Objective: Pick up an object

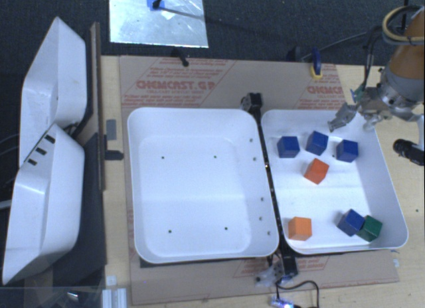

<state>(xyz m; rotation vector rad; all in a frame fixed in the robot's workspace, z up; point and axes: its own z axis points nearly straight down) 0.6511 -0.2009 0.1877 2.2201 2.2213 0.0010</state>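
A metal sheet lies beyond the cardboard.

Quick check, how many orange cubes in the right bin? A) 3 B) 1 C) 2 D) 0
C: the right bin holds two orange cubes, one near its middle and one by its lower left corner; the rest are four blue cubes and a green one.
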